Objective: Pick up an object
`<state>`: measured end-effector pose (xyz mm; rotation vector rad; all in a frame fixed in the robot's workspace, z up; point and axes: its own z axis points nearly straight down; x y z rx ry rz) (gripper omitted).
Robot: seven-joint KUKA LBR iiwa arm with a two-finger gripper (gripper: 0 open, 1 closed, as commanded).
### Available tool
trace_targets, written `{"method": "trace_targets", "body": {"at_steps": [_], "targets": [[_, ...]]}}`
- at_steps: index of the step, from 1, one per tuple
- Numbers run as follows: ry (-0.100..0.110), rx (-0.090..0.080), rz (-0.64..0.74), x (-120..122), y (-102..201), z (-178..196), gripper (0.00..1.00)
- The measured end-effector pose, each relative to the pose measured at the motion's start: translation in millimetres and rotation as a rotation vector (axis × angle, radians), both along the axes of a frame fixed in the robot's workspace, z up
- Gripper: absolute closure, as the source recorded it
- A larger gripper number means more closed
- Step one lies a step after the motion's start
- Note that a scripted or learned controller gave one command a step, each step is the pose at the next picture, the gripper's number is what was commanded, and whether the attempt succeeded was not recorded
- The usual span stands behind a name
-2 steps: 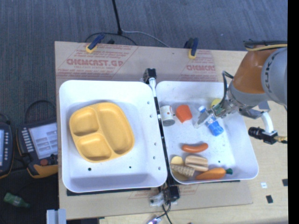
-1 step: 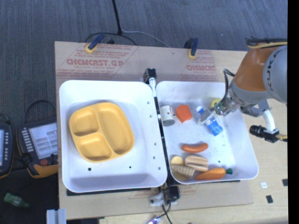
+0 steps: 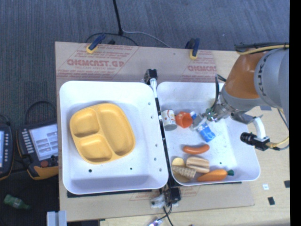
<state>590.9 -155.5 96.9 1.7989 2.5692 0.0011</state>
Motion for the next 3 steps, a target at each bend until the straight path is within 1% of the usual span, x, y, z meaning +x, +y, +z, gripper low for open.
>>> {"method": "trace_targets", "body": {"at_steps": [1,2,3], "targets": [[-0.033,-0.014,0.212,-51,44,0,1.00],[-0.026,-0.011,0.212,-53,45,-3,0.00],[-0.031,-0.007,0.094,-84,48,-3,0.00]]}}
